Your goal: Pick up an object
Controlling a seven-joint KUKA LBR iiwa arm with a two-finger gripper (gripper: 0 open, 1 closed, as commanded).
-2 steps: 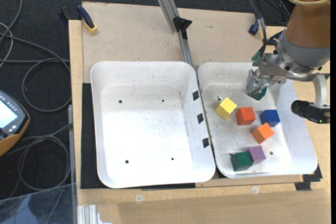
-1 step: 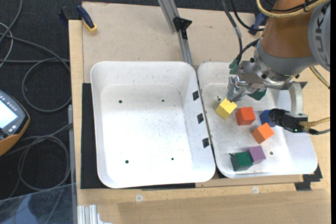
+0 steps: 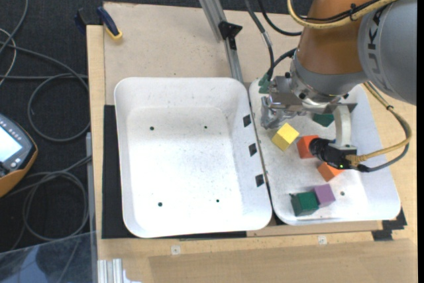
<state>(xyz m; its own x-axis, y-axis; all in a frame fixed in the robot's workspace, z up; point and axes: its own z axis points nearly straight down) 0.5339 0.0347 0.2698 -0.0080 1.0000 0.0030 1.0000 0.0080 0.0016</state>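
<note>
Grey metal makes up the end effector (image 3: 273,117), which hangs low over the upper left part of the right-hand shallow white bin (image 3: 377,192); its state I cannot tell from this angle, since the wrist hides most of it. Just below and to its right lies a small yellow cube (image 3: 287,136), the nearest candidate for picking, seemingly apart from the metal, with nothing visibly grasped. Further right sit a small orange-red block (image 3: 306,145) and a second orange block (image 3: 326,171) partly behind a black cable fitting (image 3: 332,154). A dark teal piece (image 3: 324,120) shows under the wrist. Near the bin's lower edge a dark green cube (image 3: 305,203) and a pale purple cube (image 3: 324,194) lie touching. The left shallow white bin (image 3: 132,103) sits beside it on the wooden desk (image 3: 165,36).

The step looks like an approach or descent before a grasp. Next would be centring over the yellow cube, lowering around it, clamping, then lifting.
</note>
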